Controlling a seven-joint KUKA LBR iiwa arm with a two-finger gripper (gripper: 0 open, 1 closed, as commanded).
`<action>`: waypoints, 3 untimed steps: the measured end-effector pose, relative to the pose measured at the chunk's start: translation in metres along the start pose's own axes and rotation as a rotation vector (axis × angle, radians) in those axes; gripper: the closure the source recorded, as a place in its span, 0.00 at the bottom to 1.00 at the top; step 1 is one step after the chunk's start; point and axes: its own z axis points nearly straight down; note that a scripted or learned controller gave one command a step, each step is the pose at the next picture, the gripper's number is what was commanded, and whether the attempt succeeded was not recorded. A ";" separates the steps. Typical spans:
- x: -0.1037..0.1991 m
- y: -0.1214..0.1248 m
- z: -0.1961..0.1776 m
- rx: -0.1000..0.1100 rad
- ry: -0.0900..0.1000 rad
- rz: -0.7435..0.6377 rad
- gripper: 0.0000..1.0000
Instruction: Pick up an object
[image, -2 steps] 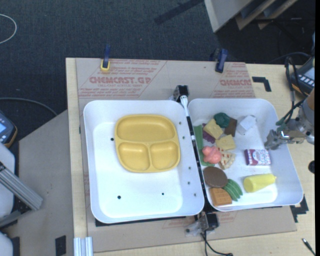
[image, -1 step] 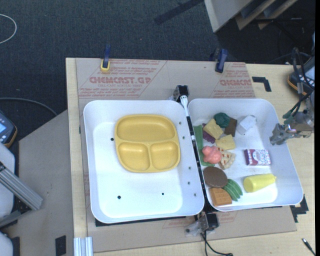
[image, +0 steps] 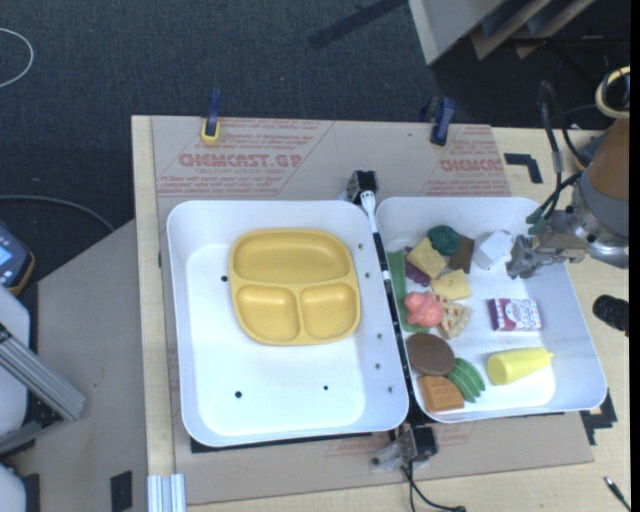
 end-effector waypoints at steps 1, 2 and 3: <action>0.048 0.026 -0.007 -0.001 0.001 0.000 1.00; 0.099 0.048 -0.016 -0.001 0.001 -0.001 1.00; 0.149 0.061 -0.022 -0.001 0.002 -0.001 1.00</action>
